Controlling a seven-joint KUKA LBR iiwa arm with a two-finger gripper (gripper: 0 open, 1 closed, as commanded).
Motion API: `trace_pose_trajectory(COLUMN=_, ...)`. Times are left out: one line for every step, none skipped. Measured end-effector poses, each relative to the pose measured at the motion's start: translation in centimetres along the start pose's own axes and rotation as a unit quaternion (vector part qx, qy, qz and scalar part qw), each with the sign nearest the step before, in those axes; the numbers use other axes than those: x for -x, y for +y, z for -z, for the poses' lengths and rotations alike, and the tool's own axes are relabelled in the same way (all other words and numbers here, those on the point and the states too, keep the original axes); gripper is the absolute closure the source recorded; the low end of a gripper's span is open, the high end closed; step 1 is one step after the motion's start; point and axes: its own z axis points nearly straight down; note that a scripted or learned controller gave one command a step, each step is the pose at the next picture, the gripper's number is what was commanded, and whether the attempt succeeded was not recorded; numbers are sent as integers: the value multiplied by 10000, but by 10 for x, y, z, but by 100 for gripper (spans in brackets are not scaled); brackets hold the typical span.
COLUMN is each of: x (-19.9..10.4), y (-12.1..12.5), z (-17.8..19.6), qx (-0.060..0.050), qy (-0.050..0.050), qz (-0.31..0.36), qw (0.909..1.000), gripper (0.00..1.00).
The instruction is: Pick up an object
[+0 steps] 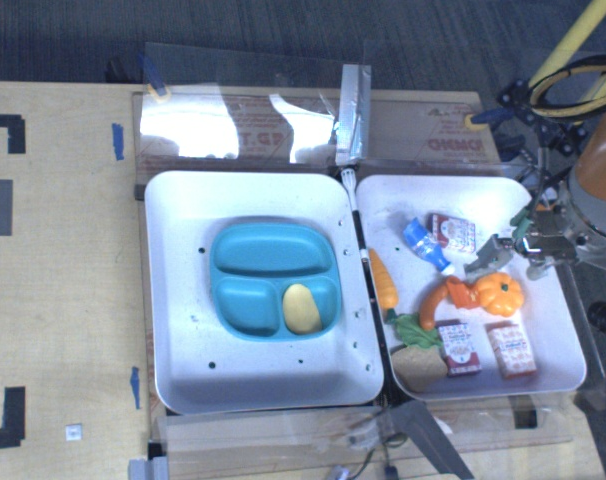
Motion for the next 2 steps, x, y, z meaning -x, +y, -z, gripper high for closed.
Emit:
trace_pose_trajectory(x=-57, y=29, z=8, qx=11, qy=-5, qz=-719, qw=9974, gripper=0)
trace_pose_trajectory(x=-67, y=9, z=-47, qx=-22, qy=-3, qz=-1026, qw=9947, gripper=0)
